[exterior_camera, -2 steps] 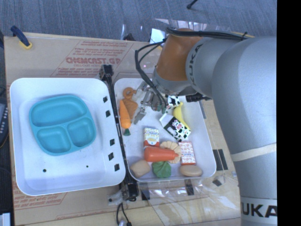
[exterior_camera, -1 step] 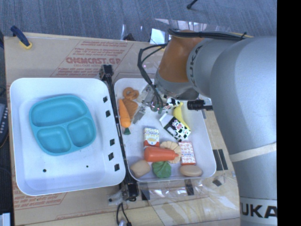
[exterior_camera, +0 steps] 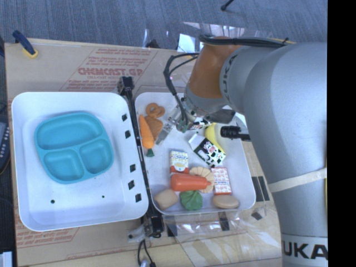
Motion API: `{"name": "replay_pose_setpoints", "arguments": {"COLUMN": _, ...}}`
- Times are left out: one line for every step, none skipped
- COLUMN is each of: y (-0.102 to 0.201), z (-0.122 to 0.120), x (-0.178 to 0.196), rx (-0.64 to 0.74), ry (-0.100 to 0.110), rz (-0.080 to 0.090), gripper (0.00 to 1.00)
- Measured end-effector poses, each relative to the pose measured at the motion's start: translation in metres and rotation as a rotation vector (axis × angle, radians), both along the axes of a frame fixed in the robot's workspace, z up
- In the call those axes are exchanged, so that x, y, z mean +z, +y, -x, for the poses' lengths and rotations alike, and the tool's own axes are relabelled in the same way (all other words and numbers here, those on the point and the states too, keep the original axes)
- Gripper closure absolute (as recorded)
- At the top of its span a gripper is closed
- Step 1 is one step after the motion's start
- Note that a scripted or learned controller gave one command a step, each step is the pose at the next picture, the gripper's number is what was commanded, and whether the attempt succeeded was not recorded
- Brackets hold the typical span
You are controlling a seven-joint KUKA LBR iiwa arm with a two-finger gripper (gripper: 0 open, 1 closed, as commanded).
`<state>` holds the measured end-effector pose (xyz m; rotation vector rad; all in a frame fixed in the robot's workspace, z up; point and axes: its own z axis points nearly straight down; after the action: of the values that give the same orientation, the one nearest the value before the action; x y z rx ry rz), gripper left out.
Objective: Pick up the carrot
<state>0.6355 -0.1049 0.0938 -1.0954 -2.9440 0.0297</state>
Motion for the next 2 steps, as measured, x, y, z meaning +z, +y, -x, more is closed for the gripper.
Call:
{"name": "replay_pose_setpoints", "arguments": {"y": -0.002, "z": 0.011, "x": 0.000, "rx": -0.367, "ry": 0.000, "rz": 0.001, "gripper": 0.00}}
{"name": "replay_pose_setpoints", "arguments": {"y": 0.002, "z": -0.022, "x": 0.000, "rx": -0.566, "ry": -0.013, "rz": -0.012, "gripper": 0.00}}
